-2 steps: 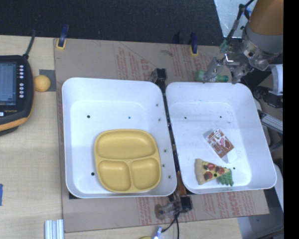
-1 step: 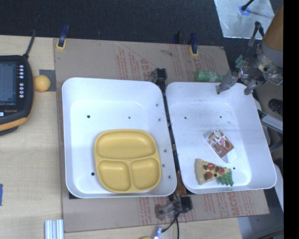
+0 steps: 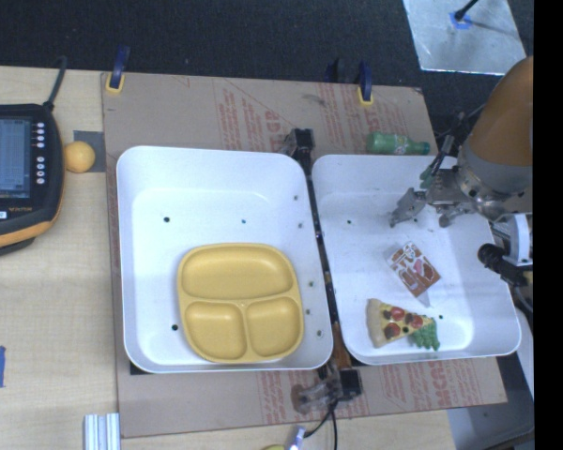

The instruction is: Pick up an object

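**Pincer hovering over the right bin, fingers spread, nothing in them**

We start at the pincer point(image 3: 422, 206), which hangs over the upper part of the right bin point(image 3: 357, 181). Its two fingers point(image 3: 403, 211) stand apart, and we see only white bin floor between them. The grey and orange arm point(image 3: 502, 129) reaches in over the bin's far right edge.

Just below the pincer, inside the same bin, we spot a small red-and-white packet point(image 3: 414, 269), lying flat and tilted, clear of the fingers. Further toward the bin's near edge lies a toy pizza slice point(image 3: 392, 322), with a green leafy piece point(image 3: 425, 335) touching its right end. Any of these could be the thing to pick up, and all of them rest on the bin floor.

Just beyond the right bin's far rim we see a green bottle point(image 3: 397, 143) lying on its side on the brown cardboard point(image 3: 253, 111).

To the left of the right bin, rim to rim with it, sits the left bin point(image 3: 159, 186), and in it a yellow divided tray point(image 3: 240, 301) near the front. Well left of that we have a yellow ball point(image 3: 79, 156) and the handheld control pad point(image 3: 14, 178) on the bench.
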